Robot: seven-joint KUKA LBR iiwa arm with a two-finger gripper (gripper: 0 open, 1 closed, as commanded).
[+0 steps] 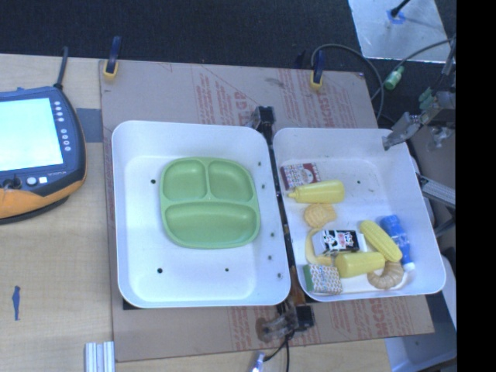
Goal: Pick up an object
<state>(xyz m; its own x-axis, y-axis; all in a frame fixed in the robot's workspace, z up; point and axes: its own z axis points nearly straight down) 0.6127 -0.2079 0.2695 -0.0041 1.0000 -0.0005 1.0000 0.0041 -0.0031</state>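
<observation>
The right bin [364,147] holds several toy foods crowded toward its near side. A yellow squeeze bottle [318,192] lies beside a red and white packet [298,174]. Below them sit a round cracker [320,215] and a black and white carton [339,241]. A corn cob [380,239] and a blue bottle [393,229] lie near the bin's right wall. A second yellow bottle [359,264], a waffle square [325,279] and a tan ring [385,276] rest along the front wall.
The left bin [194,289] carries a green divided plate [209,202]. A tablet with an orange case [35,149] lies on the bench at the left. Cables and a grey bracket [403,126] stand by the right bin's far right corner.
</observation>
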